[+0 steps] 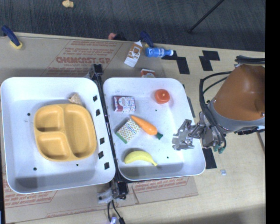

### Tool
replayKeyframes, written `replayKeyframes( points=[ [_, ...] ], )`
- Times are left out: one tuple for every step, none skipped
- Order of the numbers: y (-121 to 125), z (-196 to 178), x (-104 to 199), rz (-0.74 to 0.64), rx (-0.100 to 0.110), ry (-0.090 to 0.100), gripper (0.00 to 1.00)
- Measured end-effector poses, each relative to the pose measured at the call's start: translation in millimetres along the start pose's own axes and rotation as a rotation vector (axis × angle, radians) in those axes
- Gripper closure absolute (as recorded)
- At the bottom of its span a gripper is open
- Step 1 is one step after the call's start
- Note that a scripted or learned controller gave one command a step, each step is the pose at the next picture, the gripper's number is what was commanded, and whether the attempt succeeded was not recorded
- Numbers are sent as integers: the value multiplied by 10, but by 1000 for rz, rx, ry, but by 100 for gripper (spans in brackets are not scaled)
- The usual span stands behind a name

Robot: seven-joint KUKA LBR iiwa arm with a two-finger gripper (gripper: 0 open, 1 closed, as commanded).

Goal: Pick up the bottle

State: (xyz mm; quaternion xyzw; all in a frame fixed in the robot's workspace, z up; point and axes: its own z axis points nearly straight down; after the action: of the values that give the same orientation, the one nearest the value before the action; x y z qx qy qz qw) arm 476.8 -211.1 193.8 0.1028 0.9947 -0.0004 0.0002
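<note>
1. Two shallow white bins side by side on the bench [233,181]: left bin [14,171] with a yellow divided plate [64,131]; right bin [191,164] with five small items.
2. Right bin contents: small red-and-white carton [123,104] at upper left, orange round cap-like piece [162,96] at upper right, toy carrot [145,125] at centre, patterned green-and-white packet [128,130] just beside the carrot, banana [140,157] near the lower wall.
3. Bottle [156,52]: blue, lying on its side on the bench beyond the far wall of the right bin, outside both bins, just beside a small white carton [133,54].
4. Claw [183,138]: reaching in from the right, hanging over the right-hand part of the right bin, near its right wall, fingers pointing left. Nothing visible between the fingers; degree of opening cannot be told at this size and blur.
5. Arm [240,97]: grey with orange band, above the bench to the right of the right bin.
6. Step in hand, as judged: approach not yet begun; claw well apart from the bottle, separated from it by the far bin wall.
7. Next move, as judged: lift clear of the bin wall, travel toward the far edge of the bench, align across the bottle's narrow width, descend with fingers spread, then close.
8. Point of care: neighbouring white carton close enough to be nudged or caught.
</note>
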Motion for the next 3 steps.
replayKeyframes(
  points=[
    [2,-123,-3,-381,0,-1,100],
    [298,-66,-17,-647,-1,2,100],
    [92,-49,-113,-1055,-1,0,100]
  ],
)
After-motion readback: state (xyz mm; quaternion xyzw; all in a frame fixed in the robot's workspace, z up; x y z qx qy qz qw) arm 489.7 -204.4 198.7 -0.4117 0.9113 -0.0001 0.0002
